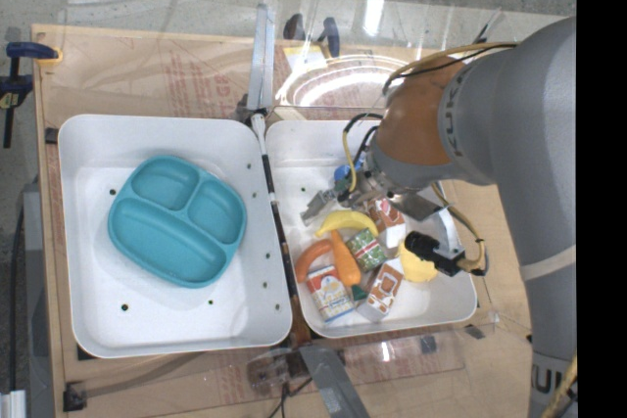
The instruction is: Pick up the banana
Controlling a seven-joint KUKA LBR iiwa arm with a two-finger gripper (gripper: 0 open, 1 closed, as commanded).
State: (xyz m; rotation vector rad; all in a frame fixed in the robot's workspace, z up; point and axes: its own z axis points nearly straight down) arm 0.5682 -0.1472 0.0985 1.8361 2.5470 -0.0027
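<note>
The yellow banana (346,222) lies curved in the middle of the right bin (294,147), on top of a heap of toy food. My gripper (333,200) hangs low just above and to the left of the banana, close to its upper edge. The grey arm with its orange band (416,127) reaches in from the right and hides the bin's far right part. Whether anything sits in the gripper cannot be made out from here.
Around the banana lie an orange carrot (344,259), a red-orange piece (313,260), small printed cartons (383,286) and a yellow fruit (419,266). The left bin (88,147) holds a teal divided plate (176,219). A metal bar (262,64) stands between the bins at the back.
</note>
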